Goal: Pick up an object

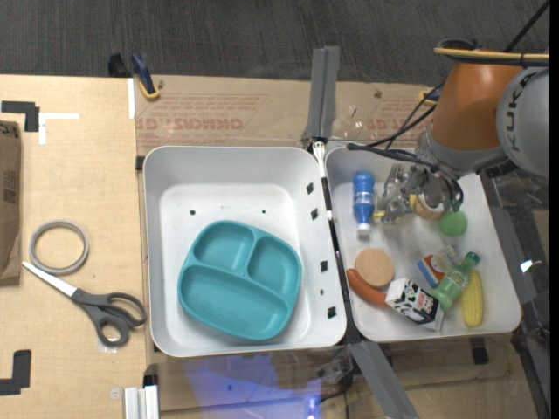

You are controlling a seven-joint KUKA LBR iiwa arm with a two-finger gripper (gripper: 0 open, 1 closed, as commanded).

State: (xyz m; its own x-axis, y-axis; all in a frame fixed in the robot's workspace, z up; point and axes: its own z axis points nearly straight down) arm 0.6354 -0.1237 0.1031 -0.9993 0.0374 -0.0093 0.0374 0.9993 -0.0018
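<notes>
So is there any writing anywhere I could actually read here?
Cardboard sheet: red printed lettering, upside down from this view, too blurred to read.
Arm: dark letters "KU" on the grey casing, the rest cut off.
Milk carton: markings too small to read.

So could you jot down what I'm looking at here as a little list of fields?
left bin: teal plate
right bin: blue bottle, green ball, cookie, sausage, milk carton, green bottle, corn
arm: reaching over the right bin
gripper: between the blue bottle and the green ball
bench, left: scissors, tape roll
</notes>
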